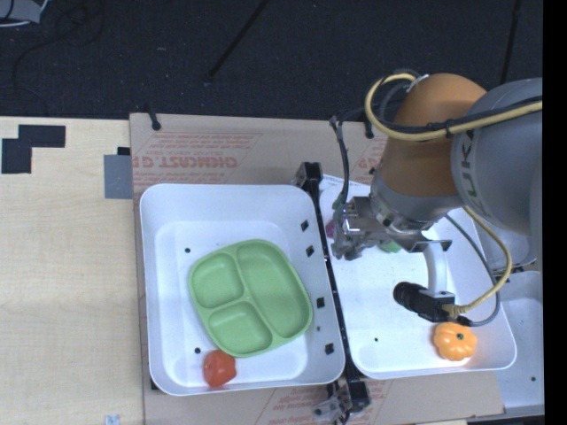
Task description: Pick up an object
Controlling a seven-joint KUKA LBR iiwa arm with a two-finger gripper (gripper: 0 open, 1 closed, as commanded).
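Nearest, a red fruit [220,368] lies in the left bin [168,237] just below a green divided plate [251,297]. An orange pumpkin [454,342] sits in the right bin's [381,361] near corner. Farther back, the gripper [347,235] hangs at that bin's left edge; I cannot tell its state.

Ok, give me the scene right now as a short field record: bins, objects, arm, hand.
left bin: green divided plate lying flat; red object at the near edge, beside the plate
right bin: orange pumpkin-like object in the near right corner
arm: reaches in from the right, over the right bin's far left part
hand: low near the divider between the bins; finger state unclear
held object: none visible
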